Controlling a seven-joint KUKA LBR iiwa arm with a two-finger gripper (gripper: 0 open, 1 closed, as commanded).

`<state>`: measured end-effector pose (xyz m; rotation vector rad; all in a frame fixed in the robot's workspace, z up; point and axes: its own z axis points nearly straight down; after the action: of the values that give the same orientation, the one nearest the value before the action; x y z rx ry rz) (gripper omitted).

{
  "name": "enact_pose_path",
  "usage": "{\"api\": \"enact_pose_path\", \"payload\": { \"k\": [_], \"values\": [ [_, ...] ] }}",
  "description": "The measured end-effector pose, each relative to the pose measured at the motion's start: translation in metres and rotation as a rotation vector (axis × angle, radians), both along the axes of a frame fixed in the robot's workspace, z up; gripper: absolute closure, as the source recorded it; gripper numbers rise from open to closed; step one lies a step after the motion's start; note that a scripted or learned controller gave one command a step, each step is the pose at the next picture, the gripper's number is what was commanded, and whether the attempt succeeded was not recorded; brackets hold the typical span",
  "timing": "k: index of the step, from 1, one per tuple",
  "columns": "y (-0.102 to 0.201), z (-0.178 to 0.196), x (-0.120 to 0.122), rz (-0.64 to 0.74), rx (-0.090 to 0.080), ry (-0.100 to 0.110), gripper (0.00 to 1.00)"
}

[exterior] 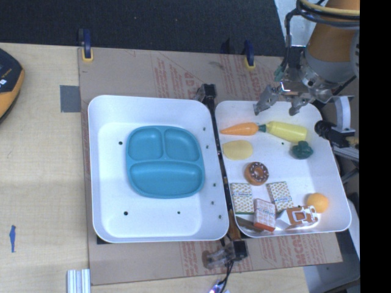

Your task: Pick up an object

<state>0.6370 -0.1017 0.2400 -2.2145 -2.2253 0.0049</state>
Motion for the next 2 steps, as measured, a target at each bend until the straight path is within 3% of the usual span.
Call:
{"api": "enact_pose_path", "payload": {
  "k": [1,2],
  "values": [
    [0.019,-0.052,-0.053,-0.002,0.001,0.009,0.00],
    [-0.005,-0.154,-0.087,-0.003,0.001,0.010,0.00]
  ]
}}
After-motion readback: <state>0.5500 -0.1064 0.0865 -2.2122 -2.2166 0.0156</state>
